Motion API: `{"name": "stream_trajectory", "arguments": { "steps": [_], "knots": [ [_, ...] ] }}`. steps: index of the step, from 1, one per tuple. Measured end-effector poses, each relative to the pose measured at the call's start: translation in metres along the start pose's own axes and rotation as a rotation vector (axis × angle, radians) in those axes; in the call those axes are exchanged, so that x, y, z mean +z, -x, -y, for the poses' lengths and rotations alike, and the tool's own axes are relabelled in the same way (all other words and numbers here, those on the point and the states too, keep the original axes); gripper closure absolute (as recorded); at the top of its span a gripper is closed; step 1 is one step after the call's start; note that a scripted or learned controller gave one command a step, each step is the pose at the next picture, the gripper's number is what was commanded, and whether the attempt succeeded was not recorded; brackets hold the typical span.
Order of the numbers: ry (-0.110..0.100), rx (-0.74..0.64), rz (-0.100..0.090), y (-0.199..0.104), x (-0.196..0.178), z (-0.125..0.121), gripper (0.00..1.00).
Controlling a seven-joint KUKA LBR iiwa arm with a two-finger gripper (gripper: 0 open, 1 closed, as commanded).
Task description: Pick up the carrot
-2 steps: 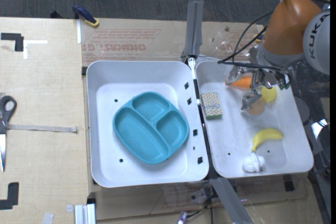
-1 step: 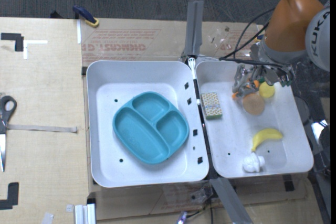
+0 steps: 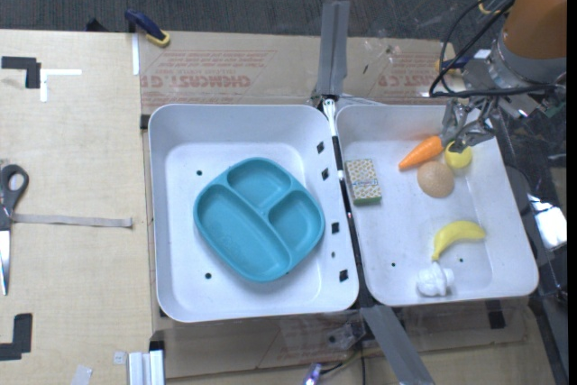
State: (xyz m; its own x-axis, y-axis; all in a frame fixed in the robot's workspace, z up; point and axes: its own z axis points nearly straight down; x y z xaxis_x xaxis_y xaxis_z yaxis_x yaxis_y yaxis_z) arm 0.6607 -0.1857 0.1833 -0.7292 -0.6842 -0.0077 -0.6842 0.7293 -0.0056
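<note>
We see the carrot [image 3: 421, 152] lying in the right bin [image 3: 397, 275], not lifted. Gripper [image 3: 462, 132] hovers at its tip; we cannot tell the jaws' state.

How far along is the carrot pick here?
Approach looks done: the gripper sits at the carrot's thick end in the right bin. The grasp is in hand. The carrot lies on the bin floor beside the egg, so lifting remains.

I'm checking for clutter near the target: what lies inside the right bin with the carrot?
The right bin holds the carrot, a tan egg, a small yellow piece, a banana, a white lump and a speckled sponge. The gripper partly covers the yellow piece.
</note>
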Motion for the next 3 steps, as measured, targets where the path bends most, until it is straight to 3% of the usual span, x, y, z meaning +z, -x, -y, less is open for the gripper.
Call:
{"name": "stream_trajectory", "arguments": {
  "steps": [1,2,3],
  "knots": [
    [-0.001,-0.041,0.001,-0.024,-0.12,0.027,1.0],
    [-0.005,-0.037,0.008,-0.022,-0.129,0.028,1.0],
    [0.0,-0.15,0.001,-0.023,-0.214,0.027,1.0]
  ]
}}
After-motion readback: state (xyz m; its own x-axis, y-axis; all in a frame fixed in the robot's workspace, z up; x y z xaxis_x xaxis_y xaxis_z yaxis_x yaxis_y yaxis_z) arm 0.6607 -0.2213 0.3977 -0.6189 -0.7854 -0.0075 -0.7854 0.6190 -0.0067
